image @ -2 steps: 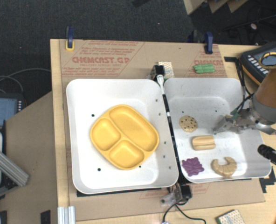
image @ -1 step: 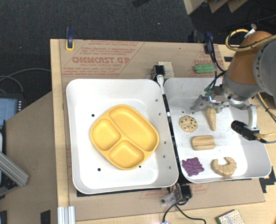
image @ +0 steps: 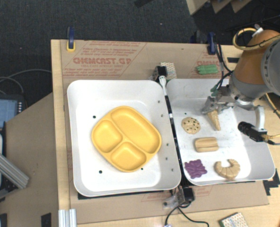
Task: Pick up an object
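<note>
My gripper is low in the upper part of the right bin. Right under its tip lies a pale tan cone-shaped piece; whether the two touch is unclear. A speckled round cookie lies to the left of the cone. Nearer the front are a tan bread-like block, a purple grape cluster and a croissant.
The left bin holds a yellow three-compartment plate. A black cable and connector hang beside the wrist over the right bin. A green object lies on the bench behind the right bin.
</note>
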{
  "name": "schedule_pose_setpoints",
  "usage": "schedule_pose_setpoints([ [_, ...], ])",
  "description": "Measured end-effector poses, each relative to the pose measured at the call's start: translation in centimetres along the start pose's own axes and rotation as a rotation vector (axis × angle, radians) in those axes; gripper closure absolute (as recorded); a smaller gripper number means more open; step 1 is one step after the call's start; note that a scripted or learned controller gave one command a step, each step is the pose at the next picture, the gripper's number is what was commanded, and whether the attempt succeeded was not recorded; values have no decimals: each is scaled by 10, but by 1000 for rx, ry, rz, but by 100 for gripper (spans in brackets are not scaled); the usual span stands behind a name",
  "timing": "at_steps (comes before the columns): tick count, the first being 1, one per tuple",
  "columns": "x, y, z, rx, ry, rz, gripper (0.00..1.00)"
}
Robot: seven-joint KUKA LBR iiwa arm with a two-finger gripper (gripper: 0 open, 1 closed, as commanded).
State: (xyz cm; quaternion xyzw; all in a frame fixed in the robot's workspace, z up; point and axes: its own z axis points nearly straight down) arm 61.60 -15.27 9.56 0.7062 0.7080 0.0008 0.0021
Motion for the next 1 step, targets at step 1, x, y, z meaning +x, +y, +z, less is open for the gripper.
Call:
schedule_pose_setpoints([
  [1, 92, -5, -95, -4, 3, -6, 100],
])
